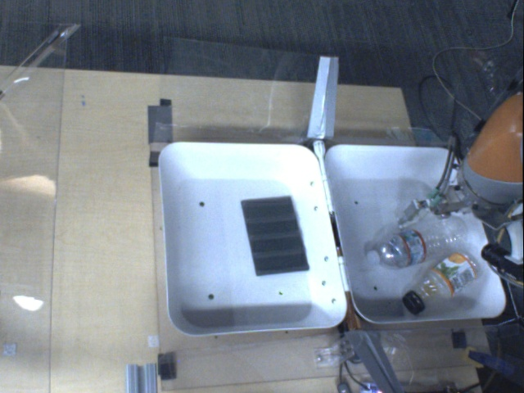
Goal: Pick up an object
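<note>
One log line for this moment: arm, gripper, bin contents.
arm: over right bin | gripper: above clear bottle, grasp unconfirmed | also: black-capped bottle | left bin: black ridged block

Grey arm (501, 182), orange band (496, 147)

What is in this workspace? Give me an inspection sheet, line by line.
Surface: wooden bench bearing a left bin and a right bin, both white.
Job's things: black ribbed block flat in the left bin; clear bottle and black-capped bottle with orange label, both lying in the right bin.
Clutter: nothing seen.
Gripper: gripper over the right bin above the clear bottle; too small to judge its state.
Cables: dark wires on the floor at upper right; more below the bins.
Surroundings: dark carpet; clear panel at left.
</note>
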Motion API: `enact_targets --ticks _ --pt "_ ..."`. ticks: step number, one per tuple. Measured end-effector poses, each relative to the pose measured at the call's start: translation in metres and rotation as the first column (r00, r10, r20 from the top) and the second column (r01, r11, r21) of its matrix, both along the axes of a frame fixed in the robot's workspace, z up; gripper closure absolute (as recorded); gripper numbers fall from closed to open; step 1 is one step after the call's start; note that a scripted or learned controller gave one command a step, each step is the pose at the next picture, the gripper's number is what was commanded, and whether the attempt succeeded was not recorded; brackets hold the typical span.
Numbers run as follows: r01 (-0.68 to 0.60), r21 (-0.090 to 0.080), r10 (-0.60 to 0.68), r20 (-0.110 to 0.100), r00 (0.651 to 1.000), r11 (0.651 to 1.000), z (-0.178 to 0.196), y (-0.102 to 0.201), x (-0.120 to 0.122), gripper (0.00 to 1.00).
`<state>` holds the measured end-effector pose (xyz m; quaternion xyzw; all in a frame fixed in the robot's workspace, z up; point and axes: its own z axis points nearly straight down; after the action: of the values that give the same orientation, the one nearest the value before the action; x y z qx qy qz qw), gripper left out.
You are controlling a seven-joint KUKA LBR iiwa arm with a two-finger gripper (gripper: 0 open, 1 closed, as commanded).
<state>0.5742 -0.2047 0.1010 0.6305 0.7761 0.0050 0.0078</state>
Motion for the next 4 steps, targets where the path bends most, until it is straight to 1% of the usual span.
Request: enact_targets --ticks 1,2,3,4 --pt "-0.278 -0.006 0.278 -0.002 0.96 0.96 -0.011 0.0 -0.045 0.0" --pt "-0.376 -0.011 0.376 0.005 0.926 0.926 -0.01 0.045 -0.079 0.0" --pt "-0.477 -0.008 0.477 -0.005 0.879 0.879 -0.01 0.092 -0.04 0.0" --pt "-0.477 -0.009 0.477 0.001 0.879 0.879 0.001 0.093 -0.038 1.0"
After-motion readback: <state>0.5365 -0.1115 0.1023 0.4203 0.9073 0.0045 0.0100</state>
